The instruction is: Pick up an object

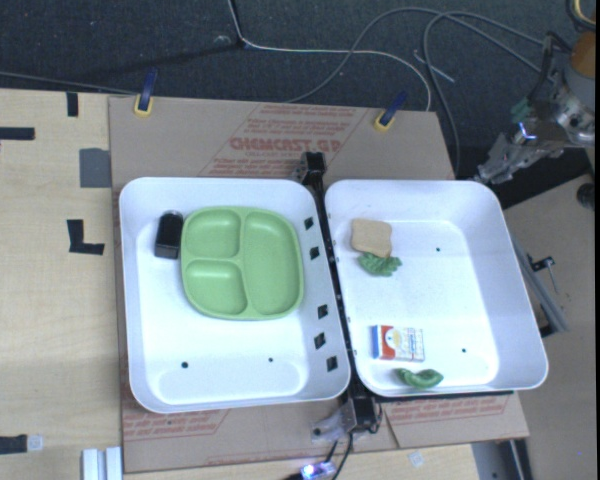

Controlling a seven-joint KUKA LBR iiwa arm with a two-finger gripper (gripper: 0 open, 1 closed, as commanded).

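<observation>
The right bin (pixel 485 268) holds a tan bread-like block (pixel 371 235) with a small green leafy piece (pixel 380 264) just below it. Near its front lie a white, blue and red carton (pixel 396 343) and a green pod-shaped piece (pixel 420 377). In the left bin (pixel 150 348) a green divided plate (pixel 242 263) lies with a small black object (pixel 168 234) at its left edge. My gripper (pixel 502 160) hangs outside the right bin, above its far right corner, well away from every object.
The bins sit on a cardboard sheet (pixel 280 138) clamped at the back. Cables (pixel 380 38) run over the dark floor behind. The arm (pixel 570 78) comes in at the upper right. A divider (pixel 325 268) with black clips separates the bins.
</observation>
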